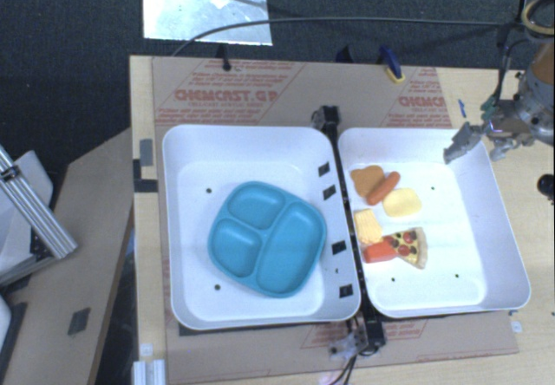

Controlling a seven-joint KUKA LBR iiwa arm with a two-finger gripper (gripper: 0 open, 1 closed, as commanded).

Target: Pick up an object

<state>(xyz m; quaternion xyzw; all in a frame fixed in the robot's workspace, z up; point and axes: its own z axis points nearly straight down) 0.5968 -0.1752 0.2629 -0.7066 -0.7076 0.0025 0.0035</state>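
The gripper (473, 142) hangs at three o'clock over the right bin's (486, 227) rim; jaw state unclear. Glossy toy foods (390, 218) lie inside.

The arm (533, 101) is cut off by the right edge, its gripper (473, 142) blurred.

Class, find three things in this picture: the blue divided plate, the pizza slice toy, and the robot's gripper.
blue divided plate (267, 238): camera view, on the ridge between its compartments.
pizza slice toy (408, 244): camera view, middle of the topped face.
gripper (460, 146): camera view, at its tip above the right bin's far edge.
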